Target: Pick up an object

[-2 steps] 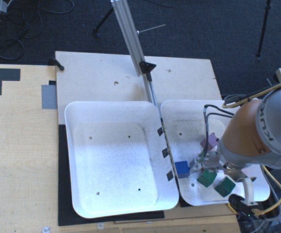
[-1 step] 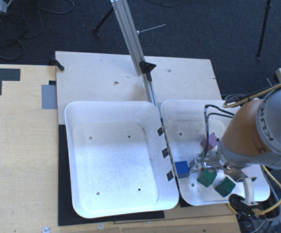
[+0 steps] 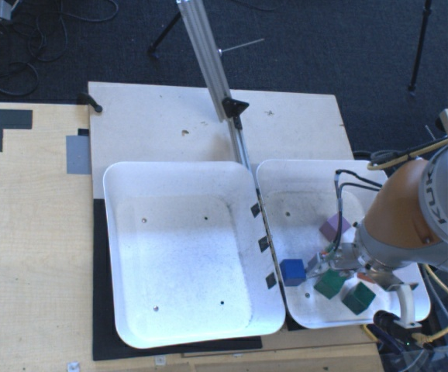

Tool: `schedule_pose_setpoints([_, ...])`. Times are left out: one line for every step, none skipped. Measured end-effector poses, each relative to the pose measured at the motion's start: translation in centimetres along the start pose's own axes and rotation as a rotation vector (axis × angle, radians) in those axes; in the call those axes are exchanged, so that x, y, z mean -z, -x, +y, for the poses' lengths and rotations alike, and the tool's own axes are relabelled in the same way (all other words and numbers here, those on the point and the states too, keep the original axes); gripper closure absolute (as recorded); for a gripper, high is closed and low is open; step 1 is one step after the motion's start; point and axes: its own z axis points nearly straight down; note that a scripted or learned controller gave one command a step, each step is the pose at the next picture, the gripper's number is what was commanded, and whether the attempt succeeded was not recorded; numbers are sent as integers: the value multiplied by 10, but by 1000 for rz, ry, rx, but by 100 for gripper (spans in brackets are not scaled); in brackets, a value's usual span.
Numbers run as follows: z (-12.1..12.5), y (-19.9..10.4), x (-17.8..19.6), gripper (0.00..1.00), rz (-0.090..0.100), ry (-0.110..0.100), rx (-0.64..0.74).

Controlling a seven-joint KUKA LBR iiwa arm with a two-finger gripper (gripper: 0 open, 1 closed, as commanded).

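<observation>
Arm (image 3: 410, 208) reached in from the right and sat low over the right bin (image 3: 301, 184). Gripper (image 3: 334, 263) was down among the objects, but the wrist covered the tips, so whether it was released or clenched I couldn't tell.

4 candidates were in the right bin's near half: blue cube (image 3: 292, 271) close to the divider side, 2 green blocks, one (image 3: 329, 284) just below the gripper and the other (image 3: 358, 297) nearer the front rim, and a purple block (image 3: 334, 226) further back, partly behind the arm. Left bin (image 3: 177, 254) had nothing to target.

Judgement: the step was closing in on the nearer green block or the blue cube; both lay just beside the tool.

To do it well:
- commit to 1 object; the green pair sat close together, so a wide approach risked nudging the neighbour
- centre over the block, align with its flat faces, not corners
- descend fully before closing
- lift straight up, clear of the rim and cables (image 3: 356, 180)
</observation>
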Motion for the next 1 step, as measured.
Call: schedule_pose_setpoints([0, 0, 10, 100, 0, 0, -2])
